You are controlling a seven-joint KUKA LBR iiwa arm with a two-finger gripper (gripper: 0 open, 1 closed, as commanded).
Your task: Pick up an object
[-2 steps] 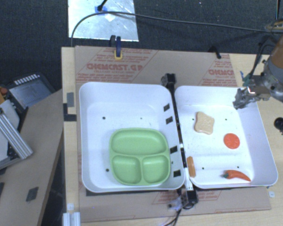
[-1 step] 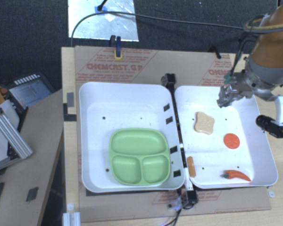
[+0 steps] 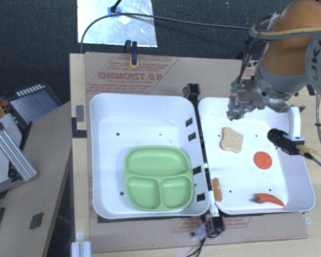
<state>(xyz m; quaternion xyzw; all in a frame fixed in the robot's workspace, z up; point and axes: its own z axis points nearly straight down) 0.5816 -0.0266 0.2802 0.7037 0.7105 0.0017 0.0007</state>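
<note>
So, quick rundown of the bench:

Bread slice [image 3: 231, 140]: tan toast-shaped piece lying flat in the right bin [image 3: 289, 194], upper middle, just below the jaws and not touching them as far as I can see.

Jaws [image 3: 236, 110]: hanging over the back part of the right bin, tips pointing down just above the bread. Nothing visibly between them; honestly can't tell how wide they stand, too dark and blurry up there.

Red disc [image 3: 263, 160]: flat round thing, right of and a bit below the bread, apart from it.

Orange carrot-ish piece [image 3: 268, 199]: near the front right corner of the same bin.

Small sausage-like stick [image 3: 216, 189]: orange-brown, against the left wall of the right bin, near the front.

Black fitting [image 3: 281, 140]: pokes in over the right rim.

Left bin [image 3: 109, 116]: holds a green three-section tray [image 3: 158, 176], sitting toward the front right.

Arm [image 3: 294, 36]: grey with the orange band, coming in from the upper right.

Worktop [image 3: 48, 159]: pale wood, cardboard sheet under both bins.
</note>
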